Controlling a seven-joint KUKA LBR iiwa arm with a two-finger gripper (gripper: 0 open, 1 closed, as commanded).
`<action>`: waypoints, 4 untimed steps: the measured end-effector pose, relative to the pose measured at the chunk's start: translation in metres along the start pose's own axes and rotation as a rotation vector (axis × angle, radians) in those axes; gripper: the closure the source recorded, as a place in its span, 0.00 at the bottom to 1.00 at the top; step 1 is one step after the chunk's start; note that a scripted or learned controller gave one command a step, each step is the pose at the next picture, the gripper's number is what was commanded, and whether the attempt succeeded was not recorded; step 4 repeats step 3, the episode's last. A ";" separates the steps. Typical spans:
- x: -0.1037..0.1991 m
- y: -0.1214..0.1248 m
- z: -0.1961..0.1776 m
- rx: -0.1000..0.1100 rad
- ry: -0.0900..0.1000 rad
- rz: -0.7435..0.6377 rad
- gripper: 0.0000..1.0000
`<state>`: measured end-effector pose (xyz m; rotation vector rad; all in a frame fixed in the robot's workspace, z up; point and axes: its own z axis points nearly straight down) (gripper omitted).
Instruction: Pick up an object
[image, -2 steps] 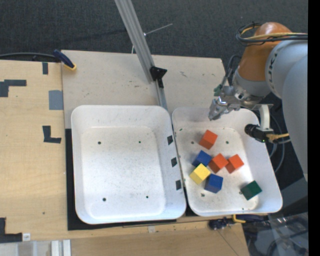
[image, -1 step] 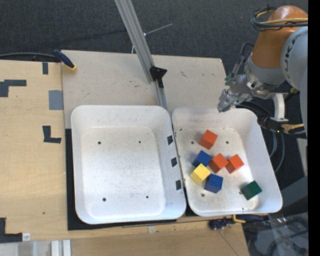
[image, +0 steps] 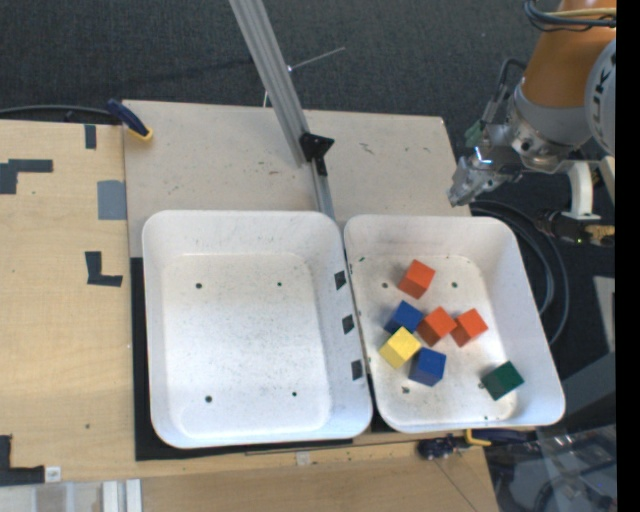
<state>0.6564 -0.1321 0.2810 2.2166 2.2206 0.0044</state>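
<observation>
The right bin (image: 520, 265) holds several small cubes. An orange cube (image: 419, 277) lies nearest the back. A blue cube (image: 405, 317), an orange one (image: 437, 325) and another orange one (image: 469, 326) sit in a cluster, with a yellow cube (image: 400, 347) and a second blue cube (image: 428, 365) just in front. A dark green cube (image: 502, 380) rests near the front right corner. My gripper (image: 468, 184) hangs above the bin's far right rim, away from all the cubes, with nothing seen in it.
The left bin (image: 240, 330) stands beside the right one. A slanted metal rail (image: 285, 90) runs down to the gap between the bins. Black cables (image: 545, 250) lie right of the right bin. A blue and yellow tool (image: 130, 118) lies at the bench's back left.
</observation>
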 end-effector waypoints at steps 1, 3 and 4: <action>0.056 0.005 0.019 0.006 0.002 -0.004 1.00; 0.175 0.003 0.038 0.007 0.003 -0.006 1.00; 0.175 0.003 0.038 0.007 0.003 -0.006 1.00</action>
